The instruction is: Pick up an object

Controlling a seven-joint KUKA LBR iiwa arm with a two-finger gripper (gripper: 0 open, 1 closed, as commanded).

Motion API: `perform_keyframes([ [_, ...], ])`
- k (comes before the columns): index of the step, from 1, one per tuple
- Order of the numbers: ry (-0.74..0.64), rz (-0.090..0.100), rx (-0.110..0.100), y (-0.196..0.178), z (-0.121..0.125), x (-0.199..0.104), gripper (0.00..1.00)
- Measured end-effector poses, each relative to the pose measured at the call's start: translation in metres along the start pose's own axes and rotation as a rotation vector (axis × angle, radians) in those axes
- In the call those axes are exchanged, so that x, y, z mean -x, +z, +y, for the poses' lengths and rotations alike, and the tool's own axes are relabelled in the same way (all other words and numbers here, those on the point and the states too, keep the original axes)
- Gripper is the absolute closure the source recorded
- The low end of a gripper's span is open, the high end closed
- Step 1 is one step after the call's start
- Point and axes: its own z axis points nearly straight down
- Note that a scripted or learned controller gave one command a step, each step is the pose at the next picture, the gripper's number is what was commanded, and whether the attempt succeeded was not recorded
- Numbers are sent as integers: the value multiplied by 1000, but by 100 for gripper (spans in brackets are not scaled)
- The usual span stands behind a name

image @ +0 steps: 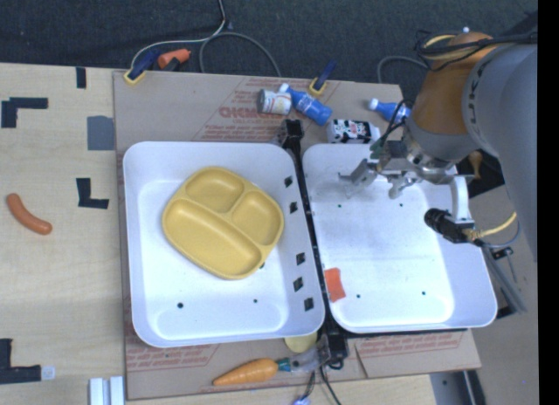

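The arm [476,89] holds its gripper [377,176] open, gripping nothing, above the right bin's [472,307] bare far edge.

Down and to the left of the jaws, the left shallow white plastic bin [140,246] sits on a brown cardboard sheet [210,102]. Farther left of the jaws, on the pale wooden counter [52,290], lies a small orange-red sausage toy [28,214]. Up and to the left of the jaws, a blue-and-white bottle [295,102] rests on its side on the cardboard, with an orange-handled clamp [157,63] beyond it. Below the jaws, past the bins' near edge, lies an orange toy carrot [247,372].
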Motion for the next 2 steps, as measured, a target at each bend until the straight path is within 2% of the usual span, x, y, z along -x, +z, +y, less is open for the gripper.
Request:
perform_keyframes([
  [1, -7, 4, -5, 69, 8, -24, 0],
  [2, -8, 3, 4, 71, 57, -11, 0],
])
